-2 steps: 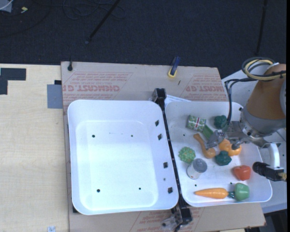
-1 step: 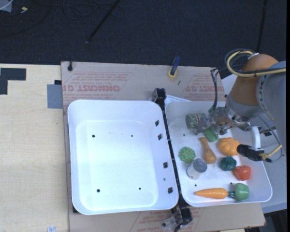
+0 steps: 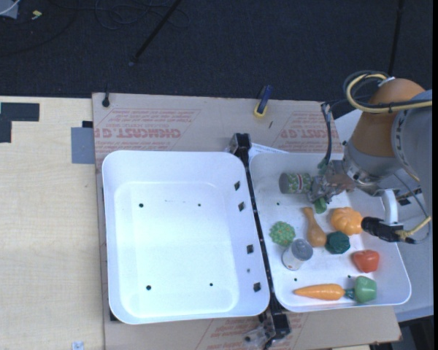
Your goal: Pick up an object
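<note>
The left bin (image 3: 177, 235) was the biggest thing on the bench, a plain white tray. Beside it, at three o'clock, lay the right bin (image 3: 401, 286), which held all the small objects. Over that bin's upper right corner, at about two o'clock, hung the arm (image 3: 383, 133), grey with its orange band, reaching in and down.

The gripper (image 3: 323, 189) sat low at the bin's twelve o'clock edge, just beside a green-and-grey can-like piece (image 3: 294, 182) lying on its side at nine o'clock from it. Whether the fingers were spread or closed could not be told, and nothing could be seen held between them.

Among the objects, the carrot (image 3: 320, 292) lay along the six o'clock edge with a green pepper (image 3: 365, 289) touching its tip. An orange lumpy fruit (image 3: 347, 219) sat at four o'clock from the gripper, a tan squash-like piece (image 3: 313, 226) at six o'clock, a dark teal piece (image 3: 337, 243) below the fruit, a red piece (image 3: 366, 260) lower still, then the broccoli (image 3: 282, 232) and a small grey cup (image 3: 299, 252).

To do the grasp well, I judged the gripper should settle on one target (the can-like piece being nearest), centre over its narrow width, descend squarely, and close before lifting, since the crowded neighbours could be nudged aside.
</note>
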